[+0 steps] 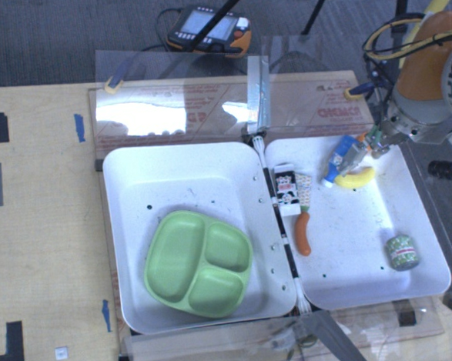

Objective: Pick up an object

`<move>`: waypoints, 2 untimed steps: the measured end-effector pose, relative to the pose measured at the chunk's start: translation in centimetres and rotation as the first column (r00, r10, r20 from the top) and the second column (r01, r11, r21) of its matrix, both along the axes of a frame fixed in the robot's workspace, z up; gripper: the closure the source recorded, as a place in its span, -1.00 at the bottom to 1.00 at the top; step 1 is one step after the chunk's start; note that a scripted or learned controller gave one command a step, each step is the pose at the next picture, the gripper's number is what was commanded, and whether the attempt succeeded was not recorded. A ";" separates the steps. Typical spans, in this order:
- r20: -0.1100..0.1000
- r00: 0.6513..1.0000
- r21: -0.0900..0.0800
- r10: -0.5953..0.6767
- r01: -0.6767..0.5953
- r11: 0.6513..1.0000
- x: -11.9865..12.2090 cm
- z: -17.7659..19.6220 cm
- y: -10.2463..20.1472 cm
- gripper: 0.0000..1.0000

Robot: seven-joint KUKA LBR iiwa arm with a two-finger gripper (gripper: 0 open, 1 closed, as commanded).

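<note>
Apparently I'm mid-grasp: the gripper (372, 144) sits at the blue bottle (342, 158) above the banana (355, 178), jaw state unreadable, so I'd confirm before lifting.

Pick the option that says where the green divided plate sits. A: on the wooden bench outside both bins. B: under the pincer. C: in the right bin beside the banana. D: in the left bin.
D: the green divided plate lies inside the left bin, apart from the pincer.

Grey arm (429, 100), orange band, yellow and black cables looped above.
</note>
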State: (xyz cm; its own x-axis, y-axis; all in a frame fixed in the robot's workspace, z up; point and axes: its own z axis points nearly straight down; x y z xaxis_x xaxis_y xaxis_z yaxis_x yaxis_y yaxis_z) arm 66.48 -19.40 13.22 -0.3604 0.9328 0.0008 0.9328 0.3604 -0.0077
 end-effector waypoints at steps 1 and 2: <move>-0.009 0.970 0.010 0.241 -0.241 0.970 -0.1 -4.5 -0.8 -1.00; -0.002 0.970 0.003 0.242 -0.242 0.970 -0.4 -4.6 -0.4 -1.00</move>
State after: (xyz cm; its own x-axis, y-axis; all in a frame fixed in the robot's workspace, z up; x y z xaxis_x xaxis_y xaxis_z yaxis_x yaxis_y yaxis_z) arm 66.08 -19.75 8.67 -0.5755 0.8178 0.0040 0.8177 0.5755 -0.0086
